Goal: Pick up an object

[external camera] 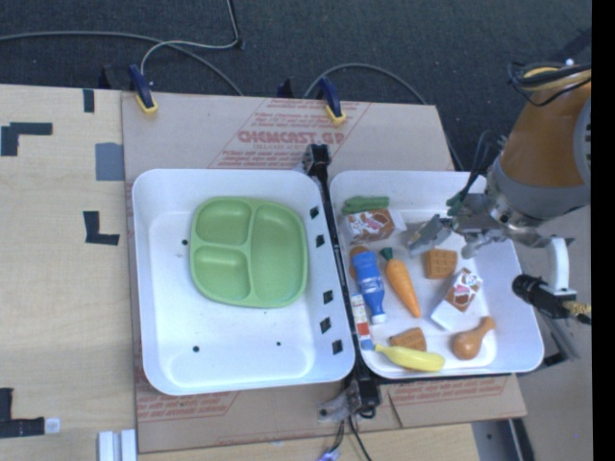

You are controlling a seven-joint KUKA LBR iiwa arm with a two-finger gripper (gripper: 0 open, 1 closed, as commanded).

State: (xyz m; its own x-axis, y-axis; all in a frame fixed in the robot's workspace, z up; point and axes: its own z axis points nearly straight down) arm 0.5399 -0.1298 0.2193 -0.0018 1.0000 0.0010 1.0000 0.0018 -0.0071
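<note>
Claw: seen low over the upper middle of the right bin, reaching in from the right; two grey fingers are spread apart, and nothing is seen between them.

Nearest thing: the cracker, a small tan square, lies just below the claw, slightly toward the near rim; whether a fingertip touches it cannot be told.

Cracker axis: roughly square, so no long axis is offered; either side pair can be taken.

Carrot: lies below and left of the claw, its long axis running from upper left to lower right, green top toward the claw's side.

Bottle: further left of the carrot, long axis nearly straight up and down the view.

Snack pack: left of the claw, level with it, well apart from the fingers.

Carton: below the claw, just past the cracker, tilted.

Drumstick and banana: well below the claw, by the near rim.

Tray: far left, in the left bin, not in play.

Deciding relation: the cracker is judged the likeliest target, since it sits almost under the open fingers; a short drop with a small shift toward the near rim is judged enough.

Risk: the cracker lies flat and thin, so the fingers may be closed above it.
</note>
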